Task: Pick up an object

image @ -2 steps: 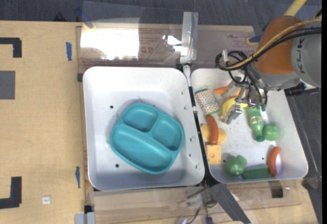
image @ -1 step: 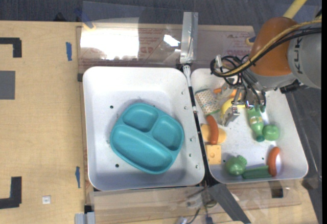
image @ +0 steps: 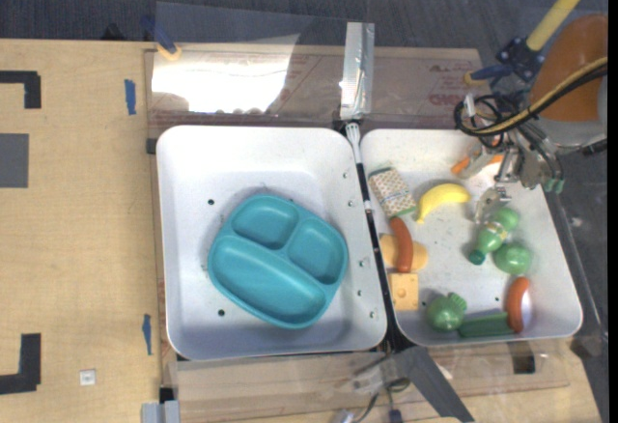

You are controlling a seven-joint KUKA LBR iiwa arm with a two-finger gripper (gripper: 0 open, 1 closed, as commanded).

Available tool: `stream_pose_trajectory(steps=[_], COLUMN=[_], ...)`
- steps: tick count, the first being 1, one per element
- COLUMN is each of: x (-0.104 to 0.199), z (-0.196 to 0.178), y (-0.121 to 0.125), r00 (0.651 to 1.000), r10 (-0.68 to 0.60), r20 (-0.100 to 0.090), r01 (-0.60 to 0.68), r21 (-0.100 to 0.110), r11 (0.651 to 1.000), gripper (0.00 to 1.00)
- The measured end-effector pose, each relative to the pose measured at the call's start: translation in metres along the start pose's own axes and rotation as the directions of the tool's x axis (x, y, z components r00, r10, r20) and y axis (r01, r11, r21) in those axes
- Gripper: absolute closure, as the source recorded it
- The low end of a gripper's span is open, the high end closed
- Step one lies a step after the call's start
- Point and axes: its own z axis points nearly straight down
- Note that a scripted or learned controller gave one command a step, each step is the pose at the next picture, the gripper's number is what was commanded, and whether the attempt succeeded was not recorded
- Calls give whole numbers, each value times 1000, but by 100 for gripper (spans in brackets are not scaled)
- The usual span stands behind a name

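Green toy veg (image: 491,236) lies in right bin (image: 570,315), upper-right area, just under gripper (image: 501,187). Jaws: can't tell if open or holding anything, too cluttered w/ cables. Judgement: drop straight down, centre on it, clear of banana (image: 441,198) & green pepper (image: 513,258) nearby. Teal tray (image: 278,260) in left bin, irrelevant.

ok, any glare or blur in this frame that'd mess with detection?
Camera view: strong glare on the clear sheet behind the left bin; soft shadow under the teal tray; the toys in the right bin are evenly lit but soft; the gripper is slightly blurred among cables.
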Motion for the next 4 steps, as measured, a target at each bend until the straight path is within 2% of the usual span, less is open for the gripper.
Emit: stream_pose_trajectory(steps=[1,2,3,4], x=[75,65,48,90], z=[0,0,0,0], y=[-5,66,122,84], r00=[999,997,1000,986], r10=[39,73,4,163], r20=[18,21,24,22], r01=[-39,-73,-4,-163], r21=[3,0,2,-1], r11=[999,997,1000,987], gripper=[0,0,0,0])
